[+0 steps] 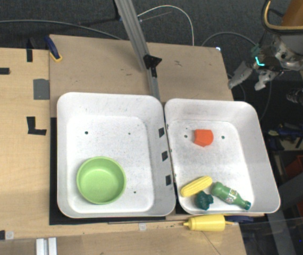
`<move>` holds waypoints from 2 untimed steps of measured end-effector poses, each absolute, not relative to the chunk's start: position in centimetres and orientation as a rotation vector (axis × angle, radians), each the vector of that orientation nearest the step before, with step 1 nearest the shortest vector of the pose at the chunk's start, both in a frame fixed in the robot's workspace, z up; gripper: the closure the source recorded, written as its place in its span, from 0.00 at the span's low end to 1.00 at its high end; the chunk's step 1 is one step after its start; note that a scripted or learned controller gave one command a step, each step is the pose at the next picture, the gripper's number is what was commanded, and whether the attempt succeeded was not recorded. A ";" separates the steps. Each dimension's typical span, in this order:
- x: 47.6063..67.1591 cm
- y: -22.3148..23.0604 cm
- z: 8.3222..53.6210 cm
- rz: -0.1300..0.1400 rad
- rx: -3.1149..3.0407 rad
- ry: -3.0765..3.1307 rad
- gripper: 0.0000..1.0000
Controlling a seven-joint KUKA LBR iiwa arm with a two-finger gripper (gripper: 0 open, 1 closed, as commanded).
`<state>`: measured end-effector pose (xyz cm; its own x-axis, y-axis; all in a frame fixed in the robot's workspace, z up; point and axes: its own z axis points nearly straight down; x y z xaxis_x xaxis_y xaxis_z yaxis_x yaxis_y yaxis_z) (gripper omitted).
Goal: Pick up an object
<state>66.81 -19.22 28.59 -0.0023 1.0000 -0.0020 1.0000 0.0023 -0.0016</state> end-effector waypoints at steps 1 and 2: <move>67.2 -20.1 23.3 -0.008 2.222 2.225 0.00; 66.8 -19.1 17.5 -0.008 2.223 2.227 0.00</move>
<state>66.79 -19.08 17.50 -0.0020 1.0000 0.0002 1.0000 0.0020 -0.0075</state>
